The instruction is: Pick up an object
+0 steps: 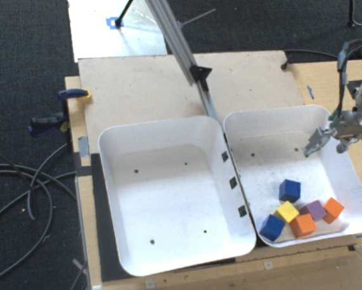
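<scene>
Several small cubes lie in the near corner of the right bin (273, 114): a blue cube (289, 190) a little apart from the others, then a yellow cube (287, 212), a second blue cube (272, 227), an orange cube (303, 225), a purple cube (314, 210) and another orange cube (333, 209). My gripper (326, 146) hangs over the right side of this bin, above and to the right of the cubes. It is open, with nothing between its fingers.
The left bin (160, 127) sits beside the right one, their walls touching along the middle. A slanted metal bar (177, 39) runs from the top down to that seam. Clamps (74, 94) grip the bench's left edge, and cables (19, 188) lie on the floor at left.
</scene>
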Robot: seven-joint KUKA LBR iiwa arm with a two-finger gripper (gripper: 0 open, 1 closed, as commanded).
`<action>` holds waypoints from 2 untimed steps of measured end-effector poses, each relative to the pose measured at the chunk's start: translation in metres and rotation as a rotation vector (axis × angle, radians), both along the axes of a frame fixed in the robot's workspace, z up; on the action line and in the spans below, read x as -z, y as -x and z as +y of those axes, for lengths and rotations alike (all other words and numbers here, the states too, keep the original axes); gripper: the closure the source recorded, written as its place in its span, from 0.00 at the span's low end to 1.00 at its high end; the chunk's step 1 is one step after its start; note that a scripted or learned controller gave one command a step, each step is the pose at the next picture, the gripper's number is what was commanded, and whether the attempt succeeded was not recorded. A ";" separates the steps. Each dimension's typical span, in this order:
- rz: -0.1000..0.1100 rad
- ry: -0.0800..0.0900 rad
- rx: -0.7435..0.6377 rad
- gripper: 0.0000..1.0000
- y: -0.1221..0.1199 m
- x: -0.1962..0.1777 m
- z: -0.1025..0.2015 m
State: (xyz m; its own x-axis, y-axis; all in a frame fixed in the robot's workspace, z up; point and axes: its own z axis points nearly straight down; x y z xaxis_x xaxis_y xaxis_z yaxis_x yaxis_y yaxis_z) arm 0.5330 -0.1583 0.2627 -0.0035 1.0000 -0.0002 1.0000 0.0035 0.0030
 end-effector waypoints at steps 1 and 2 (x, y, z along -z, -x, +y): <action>0.007 -0.001 0.002 0.00 -0.014 0.144 -0.020; 0.005 -0.003 0.002 0.00 0.027 0.173 0.010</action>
